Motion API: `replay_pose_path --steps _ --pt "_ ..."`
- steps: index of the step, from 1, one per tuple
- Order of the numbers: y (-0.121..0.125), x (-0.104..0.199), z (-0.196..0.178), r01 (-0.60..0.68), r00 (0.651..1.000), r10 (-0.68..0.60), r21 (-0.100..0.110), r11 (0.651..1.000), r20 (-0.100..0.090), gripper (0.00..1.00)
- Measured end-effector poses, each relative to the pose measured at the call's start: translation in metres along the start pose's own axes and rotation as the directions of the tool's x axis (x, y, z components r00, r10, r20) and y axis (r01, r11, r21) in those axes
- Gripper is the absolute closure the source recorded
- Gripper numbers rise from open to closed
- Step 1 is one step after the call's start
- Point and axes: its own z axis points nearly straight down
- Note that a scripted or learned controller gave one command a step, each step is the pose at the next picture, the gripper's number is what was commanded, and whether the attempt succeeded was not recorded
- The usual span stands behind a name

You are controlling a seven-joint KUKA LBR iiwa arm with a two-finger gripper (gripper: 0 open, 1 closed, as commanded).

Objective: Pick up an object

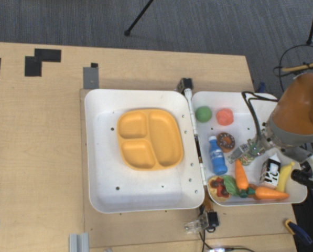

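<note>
1 fixed camera overhead (slanted) facing bench (pixel 35 156).

The wooden bench (pixel 35 156) bears two white bins (pixel 98 193) side by side.
</note>
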Motion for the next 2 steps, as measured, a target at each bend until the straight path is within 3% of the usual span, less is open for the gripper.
replay_pose_path --steps 2 --pt "0.0021 0.0012 0.0007 0.036 0.999 -0.036 -0.003 0.999 0.001 0.00"
